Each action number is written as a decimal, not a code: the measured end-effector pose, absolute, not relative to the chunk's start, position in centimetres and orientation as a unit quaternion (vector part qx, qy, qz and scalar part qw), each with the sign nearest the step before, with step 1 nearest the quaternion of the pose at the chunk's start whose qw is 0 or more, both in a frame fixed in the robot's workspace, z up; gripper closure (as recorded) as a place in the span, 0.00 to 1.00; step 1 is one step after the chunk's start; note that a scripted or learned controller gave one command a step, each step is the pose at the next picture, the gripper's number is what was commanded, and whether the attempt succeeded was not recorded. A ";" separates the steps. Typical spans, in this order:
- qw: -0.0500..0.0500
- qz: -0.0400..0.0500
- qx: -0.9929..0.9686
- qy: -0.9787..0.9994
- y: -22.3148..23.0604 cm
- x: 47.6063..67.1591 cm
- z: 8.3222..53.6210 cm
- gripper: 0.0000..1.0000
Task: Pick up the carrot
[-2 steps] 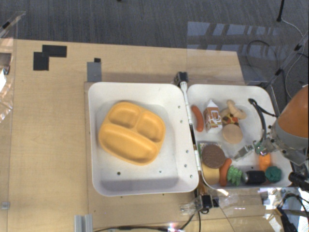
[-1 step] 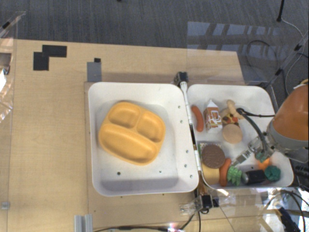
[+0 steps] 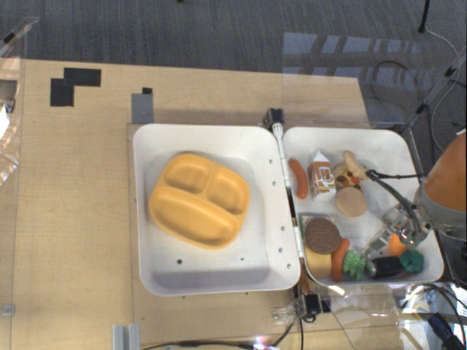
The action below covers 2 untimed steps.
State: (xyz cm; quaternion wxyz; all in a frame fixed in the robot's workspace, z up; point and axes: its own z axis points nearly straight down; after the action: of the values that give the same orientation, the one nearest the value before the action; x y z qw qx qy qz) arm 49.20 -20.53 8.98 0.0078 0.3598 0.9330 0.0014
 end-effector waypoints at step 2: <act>0.004 0.002 0.511 0.860 -13.2 49.0 13.0 1.00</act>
State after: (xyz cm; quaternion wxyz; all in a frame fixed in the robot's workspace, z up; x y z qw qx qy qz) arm 49.00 -13.25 13.02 0.0041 0.5109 0.8596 0.0022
